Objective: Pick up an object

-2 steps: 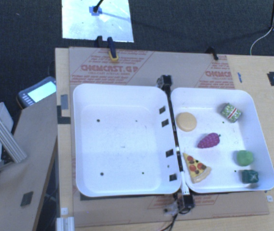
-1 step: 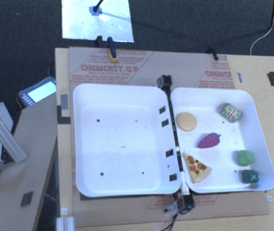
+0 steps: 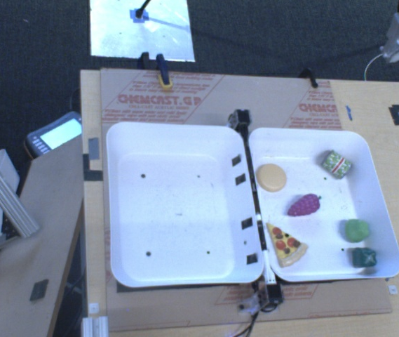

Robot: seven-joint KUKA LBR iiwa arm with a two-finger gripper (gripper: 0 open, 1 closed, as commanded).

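**Five toys wait in the right bin; the pick has yet to begin**

The right bin (image 3: pixel 378 188) holds every candidate: a tan round disc (image 3: pixel 271 177) at its 10 o'clock, a purple grape bunch (image 3: pixel 304 205) near the centre, a pizza slice (image 3: pixel 286 244) at 7 o'clock against the divider, a green-and-red block (image 3: pixel 336 163) at 1 o'clock, and a green lump (image 3: pixel 356 230) just above a dark green piece (image 3: pixel 363 257) at 5 o'clock. The left bin (image 3: pixel 174 202) sits alongside.

The grape bunch looks the safest target: it lies apart from walls and neighbours, so a descent straight over it should leave room on both sides.

A pale shape at the frame's 2 o'clock corner is cut off and blurred; whether it is the pincer, and how wide it stands, cannot be told.
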